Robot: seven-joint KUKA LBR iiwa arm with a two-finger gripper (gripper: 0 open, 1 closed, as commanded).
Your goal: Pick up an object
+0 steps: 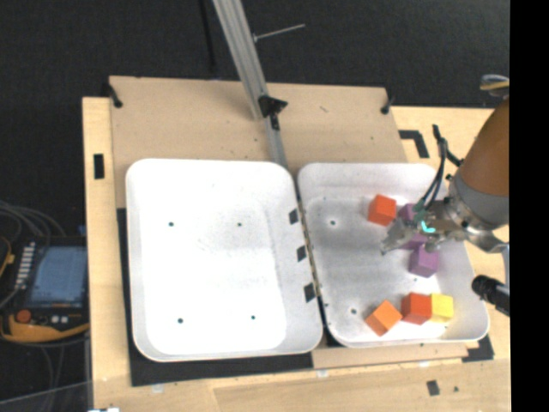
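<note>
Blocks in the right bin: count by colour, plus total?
Orange: 2, one block near the top and one at the bottom
Red: 1
Yellow: 1
Purple: 1, just under the end effector and partly covered by it
Total: 5 blocks, all in the right bin

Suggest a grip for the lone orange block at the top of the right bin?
Take the orange block from straight above, fingers on two opposite flat side faces. It sits alone on the right bin floor, with open floor to its left and below. The gripper and purple block crowd its right, so avoid closing across that side.
</note>
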